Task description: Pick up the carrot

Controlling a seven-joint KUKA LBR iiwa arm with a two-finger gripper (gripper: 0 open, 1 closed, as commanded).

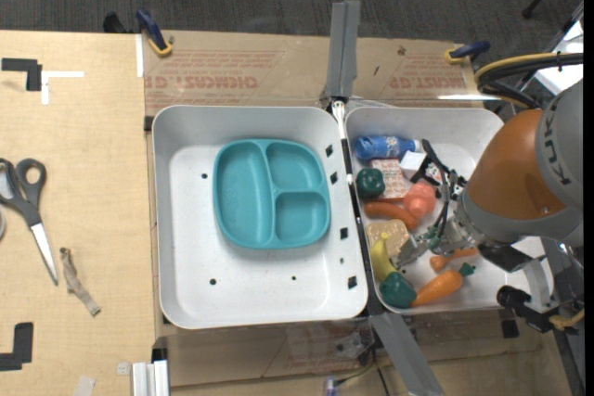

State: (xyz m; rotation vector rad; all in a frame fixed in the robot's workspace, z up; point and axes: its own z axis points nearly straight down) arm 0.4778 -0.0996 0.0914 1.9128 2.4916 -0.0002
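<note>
One carrot [439,287] lies just below-right of fingers [429,239]; fingers' state unclear, nothing visibly gripped.

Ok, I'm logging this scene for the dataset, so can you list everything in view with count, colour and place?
Bins: two, white, side by side on the bench.
Divided plate: one, teal, in the left bin.
Carrot: one, orange with green top, near front of the right bin.
Other toy foods: a mixed pile, green, yellow, pink, blue among them, in the right bin; exact count unclear.
Scissors: one pair, grey handles, on the bench at far left.
Clamps: two, blue, along the cardboard's far edge.
Arm: one, grey with orange band, over the right bin.
Pincer: one, dark, low among the toy foods.
</note>
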